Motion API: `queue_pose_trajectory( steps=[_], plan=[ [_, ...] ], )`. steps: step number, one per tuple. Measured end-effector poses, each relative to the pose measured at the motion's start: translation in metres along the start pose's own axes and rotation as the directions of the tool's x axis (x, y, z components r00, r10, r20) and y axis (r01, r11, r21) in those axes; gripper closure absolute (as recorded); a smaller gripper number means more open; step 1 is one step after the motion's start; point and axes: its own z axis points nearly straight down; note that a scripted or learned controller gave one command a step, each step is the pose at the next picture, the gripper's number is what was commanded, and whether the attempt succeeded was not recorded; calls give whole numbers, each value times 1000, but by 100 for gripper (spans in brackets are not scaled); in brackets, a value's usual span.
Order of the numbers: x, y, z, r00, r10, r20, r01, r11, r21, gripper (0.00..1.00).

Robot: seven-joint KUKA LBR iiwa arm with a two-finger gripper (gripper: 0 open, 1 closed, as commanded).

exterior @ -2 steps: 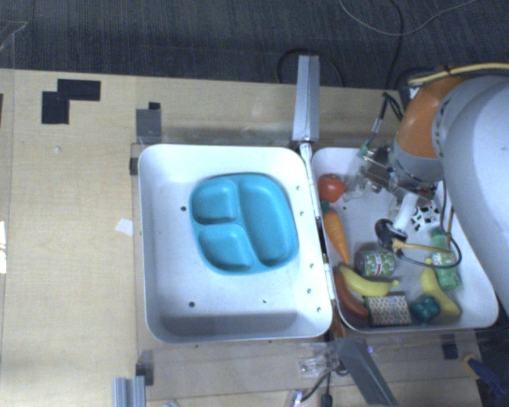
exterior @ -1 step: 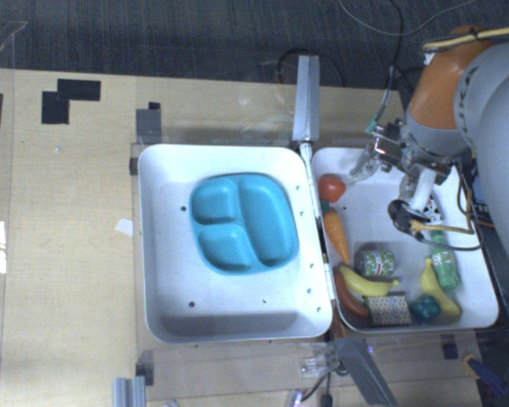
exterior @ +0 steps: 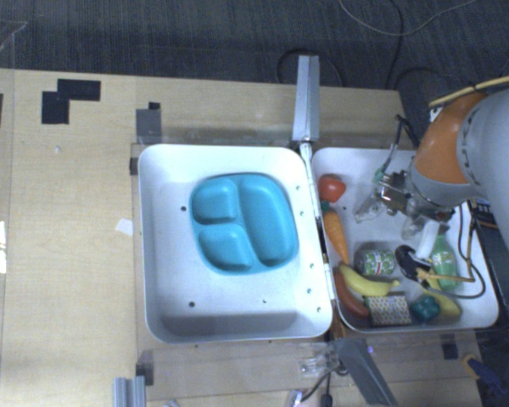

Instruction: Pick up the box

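The grey arm with its orange band (exterior: 445, 147) leans in over the right-hand shallow white bin (exterior: 489, 312), and its two-finger gripper (exterior: 388, 195) hangs low over the bare upper part of that bin; from where I stand I cannot tell whether it is apart or together, and nothing is visibly between its tips. The thing it wants, a small brown patterned box (exterior: 389, 309), lies flat near the bin's front wall, well apart from the gripper and crowded: a yellow banana (exterior: 366, 281) lies just behind it, a teal ball (exterior: 425, 308) sits just beside it, and a round green-labelled can (exterior: 376, 261) is a little further back. An orange carrot (exterior: 335, 236) and a red tomato (exterior: 331, 187) lie along the bin's left wall. The left bin (exterior: 165, 253) carries a blue three-compartment plastic tray (exterior: 242, 221). To do this well, I reckon the gripper should travel toward the front of the bin, centre over the box, turn so it closes across the narrower sides, and come straight down, keeping clear of banana and ball so neither gets pinched or nudges the box askew
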Motion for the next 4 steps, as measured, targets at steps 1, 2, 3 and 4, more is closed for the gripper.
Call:
queue_pose_trajectory(
  steps=[1,2,3,4],
  plan=[
    [-7,35,-74,988,157,3,-157,988,5,0],
    [-31,9,-180,987,163,2,-163,987,4,0],
    [20,5,-52,986,168,3,-168,986,9,0],
    [8,5,-3,972,235,4,-235,972,9,0]
  ],
)
